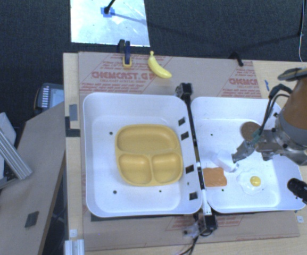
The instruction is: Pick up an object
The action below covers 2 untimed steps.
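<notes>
gripper – finger state cannot be told | toast – flat, squarish, edges roughly along bin | fried egg beside it

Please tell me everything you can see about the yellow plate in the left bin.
The yellow plate looks like matte plastic, a rounded square with three compartments: one wide at the far side, two smaller at the near side. It lies flat and upright near the middle of the left bin, turned slightly. Its compartments hold nothing, and it touches nothing but the bin floor.

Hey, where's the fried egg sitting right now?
The fried egg lies in the right bin, near its front edge, just right of the toast slice and below the gripper.
</notes>
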Tool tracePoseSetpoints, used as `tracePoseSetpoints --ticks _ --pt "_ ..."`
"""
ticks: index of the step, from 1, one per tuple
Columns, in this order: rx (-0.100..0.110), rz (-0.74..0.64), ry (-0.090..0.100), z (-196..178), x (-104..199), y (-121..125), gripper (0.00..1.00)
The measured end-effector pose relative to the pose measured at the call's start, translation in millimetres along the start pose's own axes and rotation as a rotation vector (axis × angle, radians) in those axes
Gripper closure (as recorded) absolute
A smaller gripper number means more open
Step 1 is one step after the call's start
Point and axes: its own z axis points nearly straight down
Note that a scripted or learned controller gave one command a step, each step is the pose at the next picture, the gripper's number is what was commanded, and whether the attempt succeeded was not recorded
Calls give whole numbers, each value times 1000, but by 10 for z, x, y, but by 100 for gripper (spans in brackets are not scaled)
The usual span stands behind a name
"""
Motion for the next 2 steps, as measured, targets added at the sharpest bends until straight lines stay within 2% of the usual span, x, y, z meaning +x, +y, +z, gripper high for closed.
tracePoseSetpoints --ticks 1,2 --pt "-12 -3 -2 -59 3 25 0" --pt "-9 -1 -1 369 51 27 0"
